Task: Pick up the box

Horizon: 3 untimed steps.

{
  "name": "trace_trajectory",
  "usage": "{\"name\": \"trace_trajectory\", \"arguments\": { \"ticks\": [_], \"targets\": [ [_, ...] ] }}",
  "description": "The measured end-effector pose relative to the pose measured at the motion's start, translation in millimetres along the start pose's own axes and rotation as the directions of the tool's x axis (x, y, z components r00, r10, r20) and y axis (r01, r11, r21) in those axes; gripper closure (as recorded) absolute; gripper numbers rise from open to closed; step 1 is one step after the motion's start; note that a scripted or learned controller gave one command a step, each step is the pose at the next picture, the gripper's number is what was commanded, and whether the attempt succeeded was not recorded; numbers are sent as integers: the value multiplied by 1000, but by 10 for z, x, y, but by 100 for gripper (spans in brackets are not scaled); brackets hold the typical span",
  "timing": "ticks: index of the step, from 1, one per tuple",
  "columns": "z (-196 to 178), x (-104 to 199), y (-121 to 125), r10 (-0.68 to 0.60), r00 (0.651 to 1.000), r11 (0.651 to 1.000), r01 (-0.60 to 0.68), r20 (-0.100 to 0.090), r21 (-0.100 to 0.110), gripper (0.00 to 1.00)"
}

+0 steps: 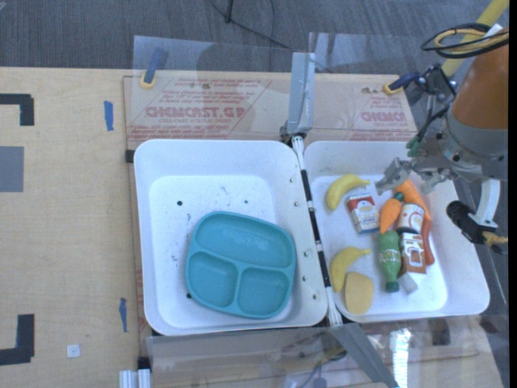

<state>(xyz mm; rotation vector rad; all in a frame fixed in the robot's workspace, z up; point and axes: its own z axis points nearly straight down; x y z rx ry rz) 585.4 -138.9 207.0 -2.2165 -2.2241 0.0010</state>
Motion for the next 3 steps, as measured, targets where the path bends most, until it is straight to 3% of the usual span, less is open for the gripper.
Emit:
{"name": "trace_trajectory", "arguments": {
  "ticks": [1,2,3],
  "targets": [
    [1093,426,266,190,982,982,-190,0,-1,0],
    [997,419,269,192,981,981,-192,-1,-1,100],
    [60,931,608,197,980,980,-197,1,-2,100]
  ]
}}
